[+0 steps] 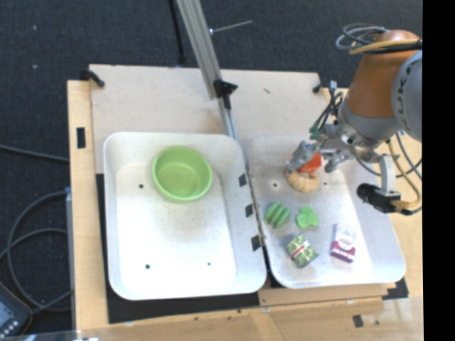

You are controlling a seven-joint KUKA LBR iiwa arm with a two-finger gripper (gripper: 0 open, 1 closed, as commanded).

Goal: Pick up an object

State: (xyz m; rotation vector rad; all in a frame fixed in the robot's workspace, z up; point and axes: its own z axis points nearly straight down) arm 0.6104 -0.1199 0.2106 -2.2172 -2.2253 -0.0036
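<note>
Right bin (370, 261), near edge: small green-red box (301, 250) and purple-white packet (344, 243) lay side by side, apart. Just beyond them a ridged green piece (277, 214) and a green leaf-shaped piece (308, 218). Farther in, a tan rounded obj (304, 181) sat on the bin floor w/ the gripper (310, 160) directly over it; an orange-red item (311, 163) showed at the tips. Finger spread: couldn't tell. Left bin (128, 261) held a green bowl (183, 174) toward its far side.
</note>
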